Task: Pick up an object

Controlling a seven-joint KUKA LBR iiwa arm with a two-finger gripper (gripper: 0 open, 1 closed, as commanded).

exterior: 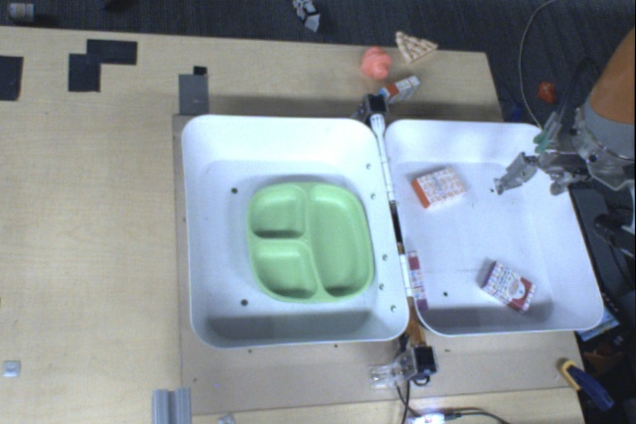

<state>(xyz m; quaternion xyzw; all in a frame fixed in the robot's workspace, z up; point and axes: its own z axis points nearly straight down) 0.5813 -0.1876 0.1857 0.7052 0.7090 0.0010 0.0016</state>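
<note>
From above, the tabletop (89, 243) carries two white bins. The left bin (209, 213) holds a green divided tray (310, 240). In the right bin (556, 253) lie an orange-and-white packet (439, 187) near the middle and a red-and-white packet (508, 286) toward the near edge. The tool (517, 176) hovers over the right bin's far right side, holding nothing; how far open it is, I cannot tell.

arm (608, 109): cut off at right edge | fingers (512, 176): too small to tell their state
</note>
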